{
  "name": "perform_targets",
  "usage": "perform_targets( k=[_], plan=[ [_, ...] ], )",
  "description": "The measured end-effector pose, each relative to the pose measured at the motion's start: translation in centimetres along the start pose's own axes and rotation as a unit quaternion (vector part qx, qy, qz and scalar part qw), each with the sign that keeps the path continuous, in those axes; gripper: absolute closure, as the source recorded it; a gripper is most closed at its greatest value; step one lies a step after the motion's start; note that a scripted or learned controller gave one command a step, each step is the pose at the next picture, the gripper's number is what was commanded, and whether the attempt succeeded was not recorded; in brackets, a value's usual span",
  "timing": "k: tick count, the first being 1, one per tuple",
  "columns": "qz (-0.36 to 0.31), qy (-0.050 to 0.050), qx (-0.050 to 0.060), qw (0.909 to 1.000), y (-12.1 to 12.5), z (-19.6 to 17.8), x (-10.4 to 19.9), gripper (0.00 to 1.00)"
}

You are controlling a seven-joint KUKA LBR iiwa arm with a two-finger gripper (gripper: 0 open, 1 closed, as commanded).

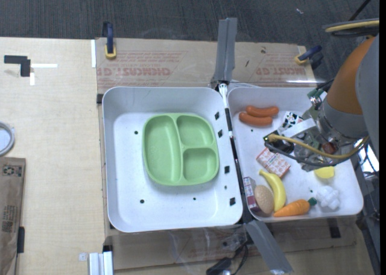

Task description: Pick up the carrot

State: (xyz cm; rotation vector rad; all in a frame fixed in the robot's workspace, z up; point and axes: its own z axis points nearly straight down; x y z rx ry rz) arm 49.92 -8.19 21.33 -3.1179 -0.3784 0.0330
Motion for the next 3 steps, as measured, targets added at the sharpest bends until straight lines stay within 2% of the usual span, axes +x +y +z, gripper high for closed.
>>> perform_targets(
  k=[3],
  plan=[
    [-0.006, -0.008, 0.001, 1.0000, 0.1, -2.3, 0.0, 1.00]
  ],
)
